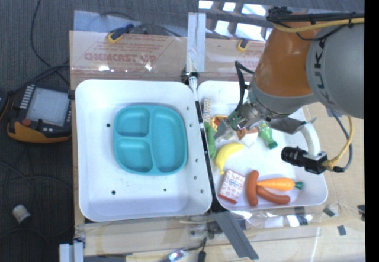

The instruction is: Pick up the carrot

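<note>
Right bin (317,194) crowded: carrot (277,184) lies touching the sausages (263,191) on its near side, small box (232,186) and banana (228,154) just left. Arm's orange wrist (287,65) overhangs the bin's far half. Open floor right of carrot's green tip. Left bin (95,136): teal tray (151,139) centered, bare margins around.

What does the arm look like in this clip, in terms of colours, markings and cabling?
The grey KUKA arm has rounded, bulky links, with a broad orange band above the wrist and dark lettering on the grey shell. Yellow and black cables run along its top. A small black cylindrical fitting trailing a yellow cable sits beside the dark metal gripper.
</note>
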Controlling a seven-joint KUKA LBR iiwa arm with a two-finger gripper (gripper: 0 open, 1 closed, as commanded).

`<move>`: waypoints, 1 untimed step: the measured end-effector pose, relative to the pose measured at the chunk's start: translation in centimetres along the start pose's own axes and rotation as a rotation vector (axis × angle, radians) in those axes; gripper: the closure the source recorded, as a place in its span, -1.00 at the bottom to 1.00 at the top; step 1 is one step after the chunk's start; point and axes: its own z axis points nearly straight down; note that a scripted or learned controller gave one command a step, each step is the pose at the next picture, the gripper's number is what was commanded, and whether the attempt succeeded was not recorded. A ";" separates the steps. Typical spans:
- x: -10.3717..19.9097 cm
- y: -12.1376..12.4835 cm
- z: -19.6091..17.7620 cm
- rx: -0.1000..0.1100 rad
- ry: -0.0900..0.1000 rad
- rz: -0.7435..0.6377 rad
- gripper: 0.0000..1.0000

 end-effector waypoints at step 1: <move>0.0 0.0 0.0 0.001 -0.001 0.001 -1.00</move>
